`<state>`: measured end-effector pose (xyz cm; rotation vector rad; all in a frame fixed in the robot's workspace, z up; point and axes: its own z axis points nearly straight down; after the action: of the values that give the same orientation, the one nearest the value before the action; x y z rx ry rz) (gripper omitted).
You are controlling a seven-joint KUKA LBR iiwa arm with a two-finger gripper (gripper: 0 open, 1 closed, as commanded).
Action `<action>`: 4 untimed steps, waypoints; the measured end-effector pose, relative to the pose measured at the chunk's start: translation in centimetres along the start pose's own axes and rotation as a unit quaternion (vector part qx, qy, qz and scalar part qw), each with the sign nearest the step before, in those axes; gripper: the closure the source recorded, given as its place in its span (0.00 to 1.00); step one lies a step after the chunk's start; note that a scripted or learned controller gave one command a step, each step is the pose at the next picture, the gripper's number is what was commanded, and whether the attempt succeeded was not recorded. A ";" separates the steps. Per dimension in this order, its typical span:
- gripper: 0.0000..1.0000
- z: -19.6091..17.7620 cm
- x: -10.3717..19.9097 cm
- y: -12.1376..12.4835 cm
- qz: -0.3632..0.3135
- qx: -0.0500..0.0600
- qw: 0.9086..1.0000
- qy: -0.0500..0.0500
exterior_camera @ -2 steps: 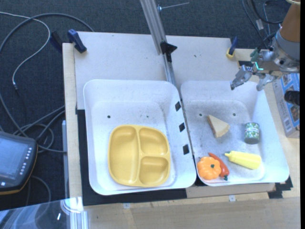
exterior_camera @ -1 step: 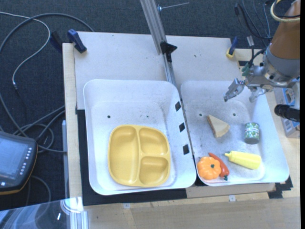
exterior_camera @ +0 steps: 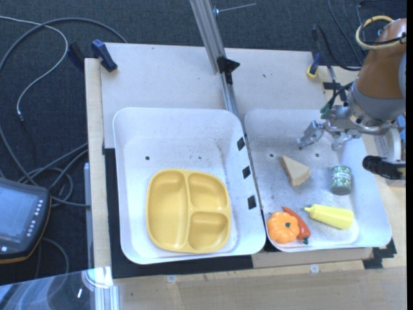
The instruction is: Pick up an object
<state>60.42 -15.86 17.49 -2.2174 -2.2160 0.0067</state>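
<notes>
In the right bin lie a cheese wedge (exterior_camera: 295, 171), small jar (exterior_camera: 341, 179), yellow bottle (exterior_camera: 330, 216) and orange pumpkin (exterior_camera: 284, 227).

We're in a robotics lab here: a pale worktop (exterior_camera: 168, 76) on dark carpet (exterior_camera: 45, 5), blue clamps (exterior_camera: 103, 55) gripping its far edge, loose cables (exterior_camera: 39, 50) snaking off to the left, a control pendant (exterior_camera: 19, 219) lying at near left, and an aluminium pole (exterior_camera: 205, 18) rising between two white bins (exterior_camera: 129, 124).

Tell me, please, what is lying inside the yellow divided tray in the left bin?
The yellow divided tray shows three bare compartments, all yellow plastic, with no item in any of them. The left bin floor beneath it is covered by the tray and cannot be seen.
</notes>
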 end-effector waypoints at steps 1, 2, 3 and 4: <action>0.00 6.2 0.6 -0.4 0.000 0.001 1.000 0.001; 1.00 4.6 0.6 -0.1 -0.001 -0.005 1.000 0.000; 1.00 -1.7 1.1 0.4 -0.001 -0.008 1.000 -0.002; 1.00 -3.1 1.1 0.5 -0.001 -0.006 1.000 -0.001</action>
<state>60.91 -14.77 20.60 -2.2225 -2.2252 -0.0042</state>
